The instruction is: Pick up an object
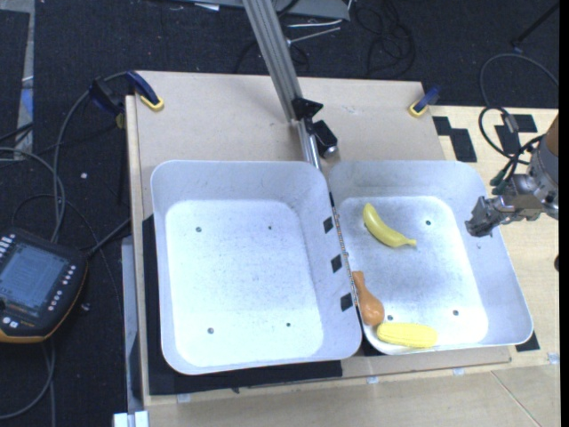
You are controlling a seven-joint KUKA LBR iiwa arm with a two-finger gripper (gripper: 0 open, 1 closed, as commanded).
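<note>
The left bin (240,265) sits mid-frame on the worktop (222,114). In the right bin (493,283), an orange object (367,304) and a yellow object (407,334) hug the lower-left rim; the banana (386,229) lies upper-centre. The gripper (476,225) hangs at the right rim; finger state unclear

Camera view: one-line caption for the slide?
Gripper over right white bin's right edge; inside lie a curved yellow banana, orange pear-shaped object and yellow oblong object.

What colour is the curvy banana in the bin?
Yellow. The banana shows best in the camera view, in the right bin.
</note>
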